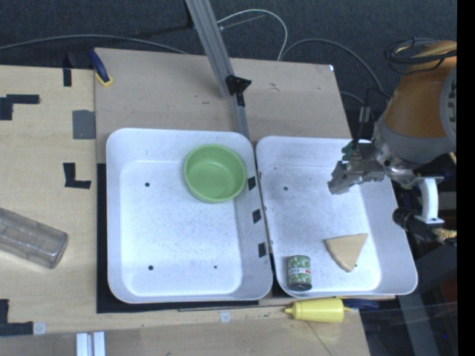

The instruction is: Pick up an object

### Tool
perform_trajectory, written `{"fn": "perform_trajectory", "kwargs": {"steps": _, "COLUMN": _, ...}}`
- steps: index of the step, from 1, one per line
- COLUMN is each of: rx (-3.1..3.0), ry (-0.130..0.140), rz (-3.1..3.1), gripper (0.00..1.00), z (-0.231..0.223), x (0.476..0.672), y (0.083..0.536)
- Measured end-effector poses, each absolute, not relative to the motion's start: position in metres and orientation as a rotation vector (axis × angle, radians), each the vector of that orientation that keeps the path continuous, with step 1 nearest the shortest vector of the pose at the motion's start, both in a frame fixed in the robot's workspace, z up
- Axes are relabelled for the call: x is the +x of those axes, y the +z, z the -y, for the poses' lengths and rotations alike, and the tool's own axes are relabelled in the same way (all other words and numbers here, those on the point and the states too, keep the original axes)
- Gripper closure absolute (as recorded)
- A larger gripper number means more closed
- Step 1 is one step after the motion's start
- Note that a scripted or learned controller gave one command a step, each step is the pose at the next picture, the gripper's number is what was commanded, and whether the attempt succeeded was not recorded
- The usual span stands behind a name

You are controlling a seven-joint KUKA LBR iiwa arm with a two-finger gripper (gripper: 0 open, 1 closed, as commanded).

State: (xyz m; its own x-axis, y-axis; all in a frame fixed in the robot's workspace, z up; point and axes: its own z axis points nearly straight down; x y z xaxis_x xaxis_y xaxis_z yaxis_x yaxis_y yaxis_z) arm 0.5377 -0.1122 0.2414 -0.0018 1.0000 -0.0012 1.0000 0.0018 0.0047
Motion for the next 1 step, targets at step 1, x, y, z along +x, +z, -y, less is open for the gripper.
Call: {"fn": "perform_trajectory", "kwargs": {"steps": 1, "rx": 2.215, "ry": 0.001, "rz": -2.231, "gripper": 1.00, "z": 0.0594, "x": 0.5668, "y": 0.2335}}
